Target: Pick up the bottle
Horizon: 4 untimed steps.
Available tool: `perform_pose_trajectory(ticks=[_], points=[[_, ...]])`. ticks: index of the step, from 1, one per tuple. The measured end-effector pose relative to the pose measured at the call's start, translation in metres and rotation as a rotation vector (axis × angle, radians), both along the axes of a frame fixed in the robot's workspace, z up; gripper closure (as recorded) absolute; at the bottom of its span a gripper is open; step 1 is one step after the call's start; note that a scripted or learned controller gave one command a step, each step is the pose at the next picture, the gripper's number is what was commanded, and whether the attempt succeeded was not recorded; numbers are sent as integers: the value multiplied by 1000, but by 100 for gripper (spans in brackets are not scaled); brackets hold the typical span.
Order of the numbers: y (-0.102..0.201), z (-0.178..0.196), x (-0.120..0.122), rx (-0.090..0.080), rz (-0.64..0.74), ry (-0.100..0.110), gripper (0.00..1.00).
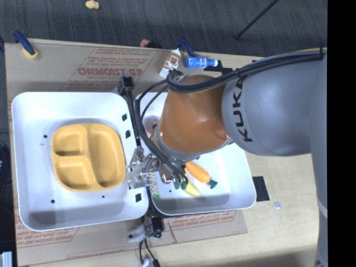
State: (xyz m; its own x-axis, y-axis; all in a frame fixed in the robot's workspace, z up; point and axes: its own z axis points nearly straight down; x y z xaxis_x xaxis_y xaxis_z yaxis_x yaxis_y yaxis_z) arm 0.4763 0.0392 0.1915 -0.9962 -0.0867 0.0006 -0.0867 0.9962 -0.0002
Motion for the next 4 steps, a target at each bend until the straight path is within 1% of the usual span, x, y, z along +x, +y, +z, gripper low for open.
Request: perform_pose_trajectory(ticks=[1, 2, 3, 4], points=[[-20, 42, 5, -1, 48, -1, 100], [2, 52, 13, 0, 327, -2, 100], [104, 80, 29, 0, 493, -2, 100], [34, 52, 22, -1, 546, 0, 100]])
